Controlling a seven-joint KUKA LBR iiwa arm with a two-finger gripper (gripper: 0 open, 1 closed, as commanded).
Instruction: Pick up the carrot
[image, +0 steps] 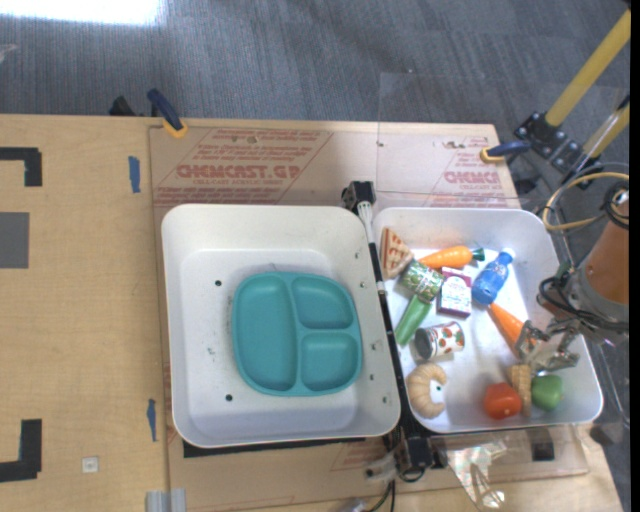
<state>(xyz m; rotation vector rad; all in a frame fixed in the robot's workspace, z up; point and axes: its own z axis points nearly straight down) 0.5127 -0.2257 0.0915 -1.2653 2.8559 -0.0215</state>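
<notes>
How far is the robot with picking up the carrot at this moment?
Done: the pincer has reached the right bin, low beside an orange carrot. In hand: nothing visibly; that carrot lies in the bin, and so does another carrot near the blue bottle. Left: grasp one carrot and lift it.

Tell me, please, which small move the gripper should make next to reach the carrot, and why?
Probably a short shift toward the view's left, then down. The gripper hangs in the right bin just beside the orange carrot, nearer the green ball than the carrot's middle. Centring over the carrot first should avoid catching a neighbour.
</notes>
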